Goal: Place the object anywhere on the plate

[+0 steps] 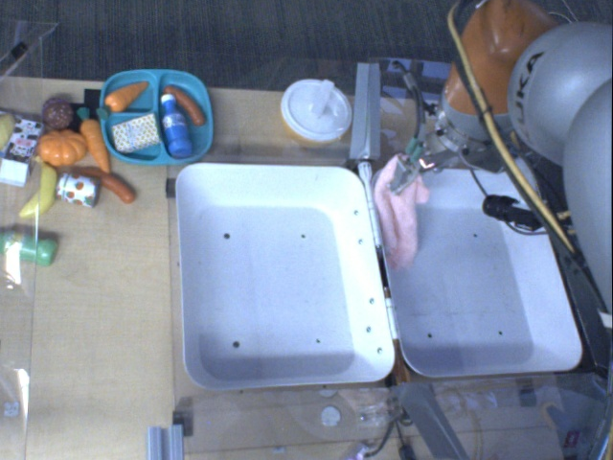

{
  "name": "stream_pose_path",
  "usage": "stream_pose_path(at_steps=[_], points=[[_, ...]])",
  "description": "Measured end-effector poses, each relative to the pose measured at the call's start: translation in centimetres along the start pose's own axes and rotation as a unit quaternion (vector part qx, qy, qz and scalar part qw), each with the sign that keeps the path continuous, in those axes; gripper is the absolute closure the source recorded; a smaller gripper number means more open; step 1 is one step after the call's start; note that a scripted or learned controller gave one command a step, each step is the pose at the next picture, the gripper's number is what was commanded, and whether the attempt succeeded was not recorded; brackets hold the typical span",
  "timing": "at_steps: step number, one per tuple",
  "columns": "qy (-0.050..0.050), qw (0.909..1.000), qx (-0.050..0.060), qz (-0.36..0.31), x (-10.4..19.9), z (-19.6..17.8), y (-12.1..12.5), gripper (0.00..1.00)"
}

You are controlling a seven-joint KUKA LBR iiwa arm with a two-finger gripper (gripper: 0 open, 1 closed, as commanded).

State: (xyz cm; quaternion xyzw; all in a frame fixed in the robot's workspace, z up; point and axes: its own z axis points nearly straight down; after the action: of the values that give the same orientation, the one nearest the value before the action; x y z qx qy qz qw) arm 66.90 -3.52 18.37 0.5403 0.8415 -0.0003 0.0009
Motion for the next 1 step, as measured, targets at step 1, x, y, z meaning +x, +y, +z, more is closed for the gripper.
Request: stream_pose_path(at_steps=[1], points=[[0.001,1.0000,0.000,-0.003,0.10,-3.97,0.13,1.00]])
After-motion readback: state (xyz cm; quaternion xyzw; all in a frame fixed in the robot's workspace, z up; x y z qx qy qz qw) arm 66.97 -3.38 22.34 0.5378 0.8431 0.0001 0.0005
